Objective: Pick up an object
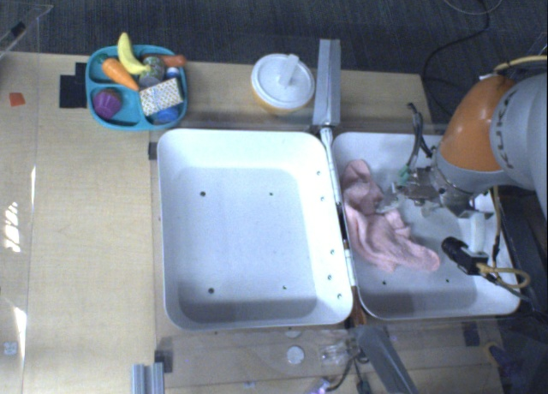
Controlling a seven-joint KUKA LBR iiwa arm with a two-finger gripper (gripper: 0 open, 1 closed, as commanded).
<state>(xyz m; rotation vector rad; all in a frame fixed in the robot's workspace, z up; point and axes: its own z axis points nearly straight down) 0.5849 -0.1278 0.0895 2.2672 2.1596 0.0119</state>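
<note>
Left bin [248, 229] bare; pink cloth [381, 225] against right bin's [411, 302] left wall.

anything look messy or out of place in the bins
Only the pink cloth in the right bin: it lies crumpled and bunched against the bin's left wall rather than flat. The gripper sits beside it.

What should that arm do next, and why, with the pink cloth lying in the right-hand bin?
Probably a small shift toward the pink cloth and then down onto it. The end effector sits over the right bin, beside the cloth's upper right edge rather than over its bulk, and nothing shows between its fingers. The cloth is bunched, so a raised fold looks the likeliest grip.
</note>
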